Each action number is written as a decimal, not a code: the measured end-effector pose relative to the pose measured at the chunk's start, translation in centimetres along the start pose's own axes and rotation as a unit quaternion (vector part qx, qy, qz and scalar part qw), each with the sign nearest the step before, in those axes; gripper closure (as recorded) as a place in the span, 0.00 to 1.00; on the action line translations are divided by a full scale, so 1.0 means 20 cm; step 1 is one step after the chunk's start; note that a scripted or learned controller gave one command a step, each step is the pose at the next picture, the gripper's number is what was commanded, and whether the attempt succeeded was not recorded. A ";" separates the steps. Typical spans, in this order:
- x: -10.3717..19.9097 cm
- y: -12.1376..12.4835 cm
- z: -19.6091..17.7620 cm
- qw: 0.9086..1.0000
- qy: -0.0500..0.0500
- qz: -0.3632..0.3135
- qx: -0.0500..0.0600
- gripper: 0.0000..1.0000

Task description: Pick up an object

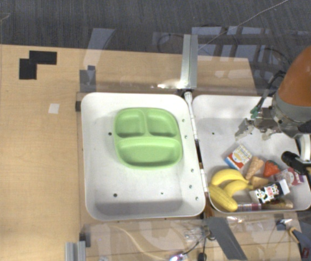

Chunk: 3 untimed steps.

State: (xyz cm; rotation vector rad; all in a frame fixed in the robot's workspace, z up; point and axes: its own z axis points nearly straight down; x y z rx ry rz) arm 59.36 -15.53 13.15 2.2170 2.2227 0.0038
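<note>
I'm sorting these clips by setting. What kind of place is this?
Probably a robotics lab: a wooden bench bears two shallow white plastic bins, a grey arm's end effector hovers over toy bananas, and cables trail.

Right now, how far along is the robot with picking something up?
Nothing looks picked yet. The tool hangs over the right bin, above the pile, with nothing seen between its fingers. The bananas and the small carton lie in the bin. Descent, grasp and lift all remain.
</note>
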 end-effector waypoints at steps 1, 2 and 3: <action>0.14 -0.32 0.20 0.999 -0.001 -0.052 -0.007 0.00; 0.16 -0.31 0.14 0.998 0.001 -0.054 -0.009 1.00; 0.40 -0.12 -0.52 0.998 0.000 0.061 -0.001 1.00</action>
